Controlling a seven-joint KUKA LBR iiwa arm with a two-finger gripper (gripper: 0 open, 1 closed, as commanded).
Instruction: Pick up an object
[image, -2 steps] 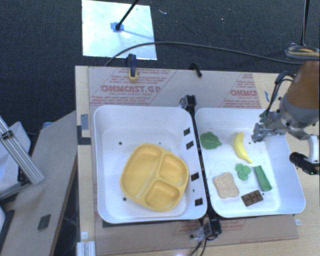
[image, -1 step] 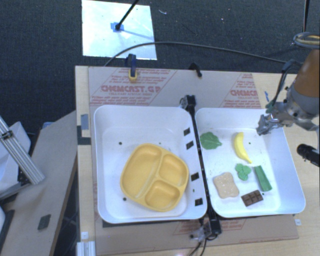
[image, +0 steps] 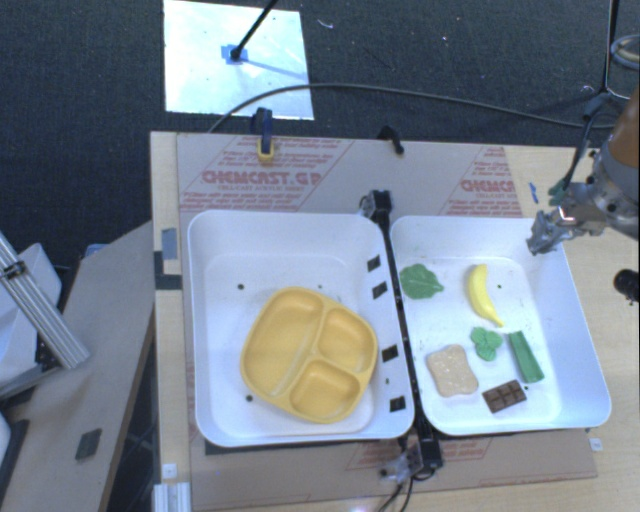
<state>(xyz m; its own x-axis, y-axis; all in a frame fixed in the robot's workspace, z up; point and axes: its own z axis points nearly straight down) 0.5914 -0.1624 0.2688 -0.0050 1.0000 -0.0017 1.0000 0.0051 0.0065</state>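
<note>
The right bin (image: 580, 340) holds several small items: a yellow banana (image: 483, 292), a green leaf (image: 421, 282), a green broccoli-like piece (image: 486, 343), a green bar (image: 525, 357), a tan slice of bread (image: 452, 370) and a brown chocolate piece (image: 504, 396). My gripper (image: 548, 234) hangs at the bin's far right corner, up and to the right of the banana, apart from every item. Nothing shows between its fingers.
The left bin (image: 215, 260) holds a yellow tray (image: 308, 352) with three compartments. A black divider strip (image: 392, 300) runs between the two bins. A clamp (image: 264, 135) sits at the bench's far edge, and a cable arcs across the back.
</note>
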